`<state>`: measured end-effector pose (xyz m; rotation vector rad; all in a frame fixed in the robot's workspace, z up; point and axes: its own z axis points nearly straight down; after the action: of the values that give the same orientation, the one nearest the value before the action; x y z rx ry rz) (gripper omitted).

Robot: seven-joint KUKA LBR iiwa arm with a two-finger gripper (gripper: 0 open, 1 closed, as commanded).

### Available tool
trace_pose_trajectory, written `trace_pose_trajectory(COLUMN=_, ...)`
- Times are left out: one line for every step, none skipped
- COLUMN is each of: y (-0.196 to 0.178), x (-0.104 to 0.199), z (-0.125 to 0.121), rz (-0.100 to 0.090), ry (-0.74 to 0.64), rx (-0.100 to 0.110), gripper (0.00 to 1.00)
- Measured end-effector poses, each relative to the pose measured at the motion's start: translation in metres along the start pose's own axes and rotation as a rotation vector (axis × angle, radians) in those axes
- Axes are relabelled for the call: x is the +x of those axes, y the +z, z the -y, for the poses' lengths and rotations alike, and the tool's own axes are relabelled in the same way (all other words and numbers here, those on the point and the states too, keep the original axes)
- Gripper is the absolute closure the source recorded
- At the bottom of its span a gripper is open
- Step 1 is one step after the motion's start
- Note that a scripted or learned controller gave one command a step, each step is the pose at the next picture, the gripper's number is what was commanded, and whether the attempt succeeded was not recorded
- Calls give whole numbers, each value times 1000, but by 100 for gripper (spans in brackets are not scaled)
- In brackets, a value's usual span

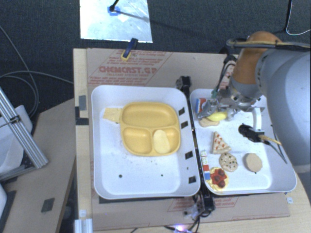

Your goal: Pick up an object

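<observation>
Jaws of gripper [217, 111] low at far left corner of right bin [279, 181], directly over yellow banana-like piece [217, 116], long axis left-right; opening impossible to tell

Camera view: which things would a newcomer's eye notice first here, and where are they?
The yellow divided tray lies in the middle of the left bin. In the right bin, the end effector is low over a yellow toy near the far-left corner. Toy foods lie nearer: a pizza slice and a cookie.
</observation>
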<state>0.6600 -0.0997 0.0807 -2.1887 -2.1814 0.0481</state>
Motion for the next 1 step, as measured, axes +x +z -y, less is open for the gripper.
trace_pose_trajectory(y=-10, x=-1, z=2, rz=2, ry=-3, rx=1, gripper=100)
